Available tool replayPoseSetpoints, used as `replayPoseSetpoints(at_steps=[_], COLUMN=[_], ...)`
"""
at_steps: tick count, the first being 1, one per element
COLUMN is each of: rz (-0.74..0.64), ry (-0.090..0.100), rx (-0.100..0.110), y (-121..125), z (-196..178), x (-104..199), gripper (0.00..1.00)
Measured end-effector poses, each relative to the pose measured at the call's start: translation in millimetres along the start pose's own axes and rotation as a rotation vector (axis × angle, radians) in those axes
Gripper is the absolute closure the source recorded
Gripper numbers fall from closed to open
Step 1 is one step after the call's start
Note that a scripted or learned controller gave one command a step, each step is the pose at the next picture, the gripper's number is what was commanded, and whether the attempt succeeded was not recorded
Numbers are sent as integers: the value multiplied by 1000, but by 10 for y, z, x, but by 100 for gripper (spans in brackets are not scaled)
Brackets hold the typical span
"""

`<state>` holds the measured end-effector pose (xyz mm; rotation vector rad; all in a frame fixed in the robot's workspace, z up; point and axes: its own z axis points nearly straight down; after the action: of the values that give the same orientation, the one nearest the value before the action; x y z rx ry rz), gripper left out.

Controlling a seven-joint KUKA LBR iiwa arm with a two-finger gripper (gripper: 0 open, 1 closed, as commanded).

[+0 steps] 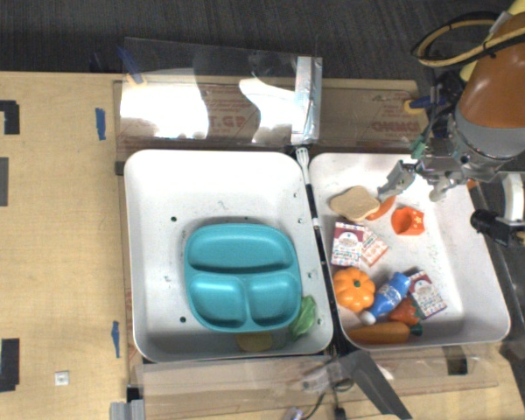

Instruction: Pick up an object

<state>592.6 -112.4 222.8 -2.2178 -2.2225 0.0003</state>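
My end effector [417, 180] hangs spread wide and holding nothing over the right bin [481, 274], above the orange cup [408, 220] and beside the bread slice [354, 202]. Two small cartons [358, 244] lie nearby, their printing too blurred to read.

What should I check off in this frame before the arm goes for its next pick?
1. Tool over the right bin: ok.
2. Nothing between its fingers: ok, they look open and bare.
3. Candidates nearby: ok, bread slice and orange cup lie just below it.
4. Orange cup free of neighbours: ok.
5. Pumpkin and blue bottle separable: not ok, they are crowded together.
6. Teal tray sits in the left bin: ok.
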Motion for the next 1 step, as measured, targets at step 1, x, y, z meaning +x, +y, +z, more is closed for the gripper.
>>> replayPoseSetpoints(at_steps=[1], rz=[-175], ry=[-4], rx=[-10], y=[65], z=[1082], x=[-113], gripper=[0])
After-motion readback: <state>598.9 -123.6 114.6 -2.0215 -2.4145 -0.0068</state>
